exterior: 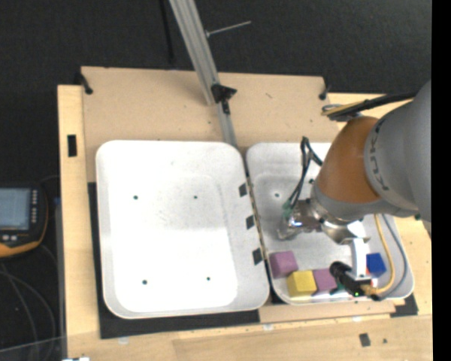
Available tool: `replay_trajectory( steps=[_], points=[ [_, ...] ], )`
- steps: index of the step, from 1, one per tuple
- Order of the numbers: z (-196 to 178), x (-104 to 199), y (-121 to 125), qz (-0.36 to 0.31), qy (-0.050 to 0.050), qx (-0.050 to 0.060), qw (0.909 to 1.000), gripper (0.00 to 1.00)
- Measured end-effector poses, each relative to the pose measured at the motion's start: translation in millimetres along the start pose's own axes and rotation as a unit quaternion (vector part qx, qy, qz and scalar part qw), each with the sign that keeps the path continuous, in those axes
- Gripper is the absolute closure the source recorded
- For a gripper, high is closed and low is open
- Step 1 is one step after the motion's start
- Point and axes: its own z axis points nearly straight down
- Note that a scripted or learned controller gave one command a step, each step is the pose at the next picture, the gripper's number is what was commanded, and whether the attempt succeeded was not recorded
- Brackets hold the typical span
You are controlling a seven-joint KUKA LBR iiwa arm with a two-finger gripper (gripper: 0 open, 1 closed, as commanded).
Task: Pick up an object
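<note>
The pincer [289,222] hangs over the middle of the right bin [274,160], close to that bin's left wall; whether it is released or clenched cannot be told, and nothing can be seen in its grasp. The arm [395,164] comes in from the right and its bulk covers much of the bin's right half; the orange band [344,164] sits above the wrist.

The things to pick lie along the near end of the right bin. A purple block [283,262] sits just below the pincer in the view, apart from it and near the left wall; a yellow block [301,283] lies just beside it toward the near rim; a mauve block [325,278] touches or nearly touches the yellow one, partly hidden by the arm's fittings; a blue block [375,264] lies farther right, close to the right wall and tucked under the wrist. All four look like small matte cubes with soft edges.

The left bin [173,224] is a shallow white tray with rounded corners, its floor lightly speckled grey and marked by four dark dots; black clips [249,221] line the seam between the two bins. A ribbed metal rail [195,43] slants down from the top to the far end of that seam. The surface [210,329] is pale board; a handheld screen unit [11,216] with an orange edge lies off its left side.
</note>
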Motion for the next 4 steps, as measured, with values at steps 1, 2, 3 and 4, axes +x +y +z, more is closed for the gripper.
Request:
replay_trajectory(
  steps=[1, 2, 3, 4],
  points=[
    [-26.1, -22.9, -31.8, 0.0, 0.0, 0.003, 1.0, 1.0],
    [-101.8, 65.9, -51.4, -0.006, 0.003, -0.001, 1.0, 1.0],
    [-259.5, 123.5, -27.9, -0.005, 0.002, -0.002, 1.0, 1.0],
    [-452.7, 120.8, 3.6, -0.004, 0.001, -0.003, 1.0, 1.0]
  ],
)
